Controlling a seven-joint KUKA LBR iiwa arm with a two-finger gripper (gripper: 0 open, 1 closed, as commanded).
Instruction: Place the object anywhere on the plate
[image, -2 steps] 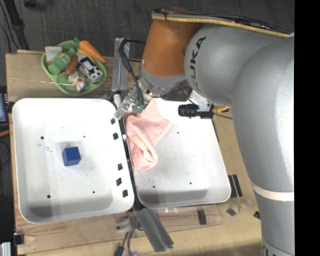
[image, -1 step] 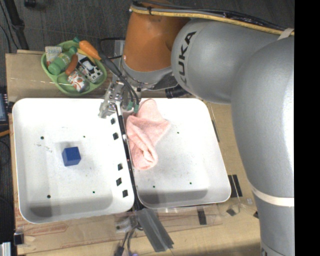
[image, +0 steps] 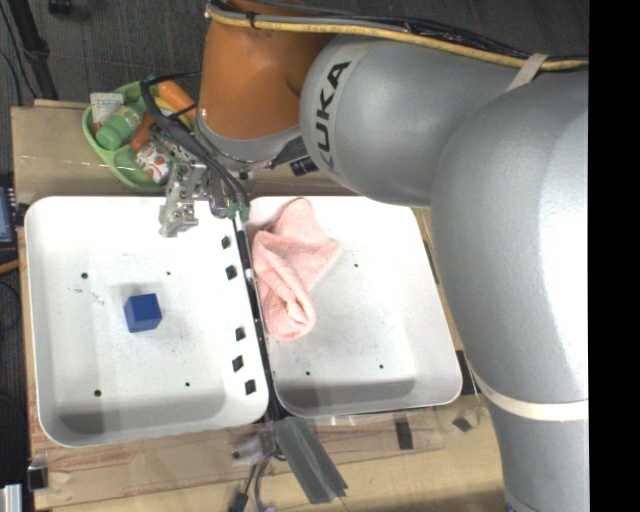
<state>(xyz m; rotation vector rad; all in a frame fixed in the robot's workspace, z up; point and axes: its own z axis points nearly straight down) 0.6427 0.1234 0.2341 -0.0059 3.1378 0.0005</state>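
The arm (image: 420, 130) reaches in from the right, and its gripper (image: 195, 205) hangs over the far edge of the left bin (image: 60, 300), close to the divider between the two bins. I cannot tell how the gripper is set; nothing shows in it. The blue cube (image: 143, 312) lies on the floor of the left bin, well apart from the gripper, nearer to me and to the left. A crumpled pink cloth (image: 290, 265) lies in the right bin (image: 400, 330) against the divider. Beyond the bins sits a green bowl (image: 105, 150) with odds and ends in it.
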